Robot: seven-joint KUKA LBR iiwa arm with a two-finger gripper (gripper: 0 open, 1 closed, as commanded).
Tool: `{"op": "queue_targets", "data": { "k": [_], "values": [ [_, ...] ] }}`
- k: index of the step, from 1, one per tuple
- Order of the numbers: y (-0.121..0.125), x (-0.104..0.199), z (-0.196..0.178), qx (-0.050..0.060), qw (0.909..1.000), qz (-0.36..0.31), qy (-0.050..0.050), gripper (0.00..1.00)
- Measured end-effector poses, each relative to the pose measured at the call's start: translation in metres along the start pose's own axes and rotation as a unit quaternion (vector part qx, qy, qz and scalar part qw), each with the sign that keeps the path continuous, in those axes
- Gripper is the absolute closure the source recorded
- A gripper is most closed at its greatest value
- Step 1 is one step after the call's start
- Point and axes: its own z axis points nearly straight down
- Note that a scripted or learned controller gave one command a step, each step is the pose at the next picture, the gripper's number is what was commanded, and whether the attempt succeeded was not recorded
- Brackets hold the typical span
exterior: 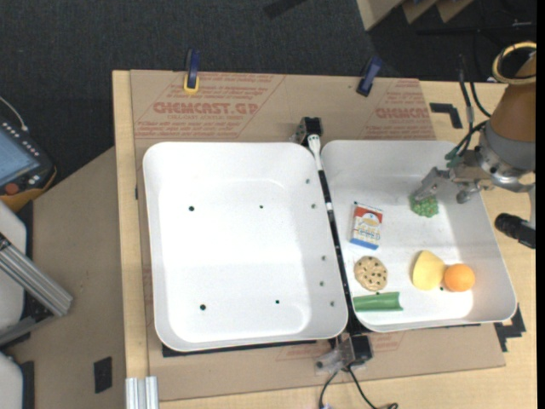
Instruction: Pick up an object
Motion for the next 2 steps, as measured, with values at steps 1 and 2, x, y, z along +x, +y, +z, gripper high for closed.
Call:
{"op": "queue_targets", "data": {
  "k": [1,2],
  "values": [
    [0.021,0.000,-0.030,-0.008,1.0000,-0.002,-0.003,0.00],
    [-0.007,0.032,0.035,-0.002,1.0000,-0.002,0.000,0.00]
  ]
}}
